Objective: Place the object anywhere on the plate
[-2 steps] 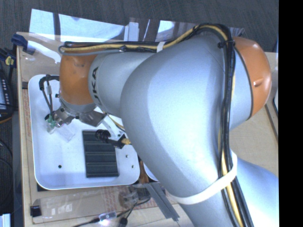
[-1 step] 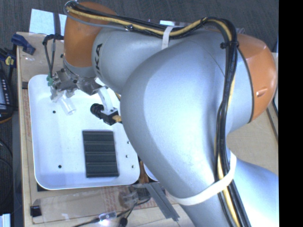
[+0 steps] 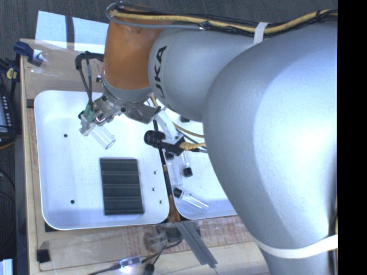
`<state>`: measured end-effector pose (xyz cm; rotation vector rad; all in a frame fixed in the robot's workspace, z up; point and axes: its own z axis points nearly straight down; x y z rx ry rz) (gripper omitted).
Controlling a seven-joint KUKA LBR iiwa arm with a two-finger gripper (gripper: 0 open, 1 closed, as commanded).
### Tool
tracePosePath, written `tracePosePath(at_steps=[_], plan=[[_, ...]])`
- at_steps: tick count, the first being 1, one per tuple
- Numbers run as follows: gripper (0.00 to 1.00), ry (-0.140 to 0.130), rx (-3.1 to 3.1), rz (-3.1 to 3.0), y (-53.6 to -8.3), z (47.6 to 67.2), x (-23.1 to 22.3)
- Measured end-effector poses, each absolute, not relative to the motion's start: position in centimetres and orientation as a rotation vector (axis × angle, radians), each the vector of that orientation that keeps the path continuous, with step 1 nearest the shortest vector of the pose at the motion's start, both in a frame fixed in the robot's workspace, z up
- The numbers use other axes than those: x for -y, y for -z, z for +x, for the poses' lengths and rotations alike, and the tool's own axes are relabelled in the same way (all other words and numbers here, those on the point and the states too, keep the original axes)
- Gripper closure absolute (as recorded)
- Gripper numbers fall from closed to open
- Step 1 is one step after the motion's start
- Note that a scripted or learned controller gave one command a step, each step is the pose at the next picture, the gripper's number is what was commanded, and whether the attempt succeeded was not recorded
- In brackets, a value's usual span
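So the claw (image 3: 92,119) is sitting low over the upper part of the left bin (image 3: 57,171), hanging off the orange band (image 3: 127,56) of the arm (image 3: 258,125), which comes in from the right and covers a big chunk of the shot. Honestly can't tell from this angle if the claw is open or closed, it's just a small cluster of metal and green bits with cables looping above it. Right beside its tip, down and to the right, there's a little clear cylinder (image 3: 104,137) that looks like it's lying on the white bin floor; whether the claw is touching it, no idea. Further down in the same bin is the dark ribbed plate (image 3: 121,186), lying flat near the lower right corner, clearly apart from the cylinder. Over the divider, the right bin (image 3: 198,211) has a couple of small clear vials (image 3: 186,171) with dark caps, partly tucked under the arm.
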<state>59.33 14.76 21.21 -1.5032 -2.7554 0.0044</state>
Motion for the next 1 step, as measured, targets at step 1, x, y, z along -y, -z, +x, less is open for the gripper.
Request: tracePosePath(at_steps=[1], plan=[[1.00, 0.000, 2.965, -1.042, -27.11, 55.10, -20.86]])
